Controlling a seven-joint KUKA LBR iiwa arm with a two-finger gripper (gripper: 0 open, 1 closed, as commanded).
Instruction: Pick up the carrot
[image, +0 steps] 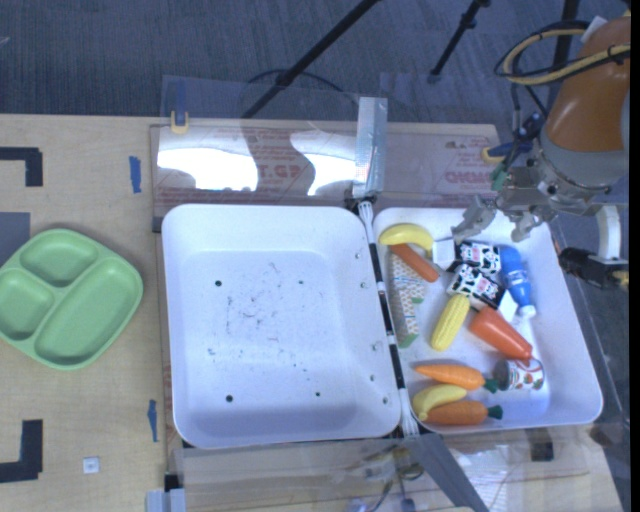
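Early stage of the pick: the hand (508, 217), its fingers spread apart and holding nothing, hovers over the far edge of the right bin (580, 340), while the carrot (451, 375) lies ungrasped among other toy foods near its front

One fixed camera looks down at a slant from above the bench (90, 150), far enough back to take in both white bins: the left bin (190, 240) fills the middle, the right bin (575, 330) sits toward the right (the arm (590, 110) enters there, top corner).
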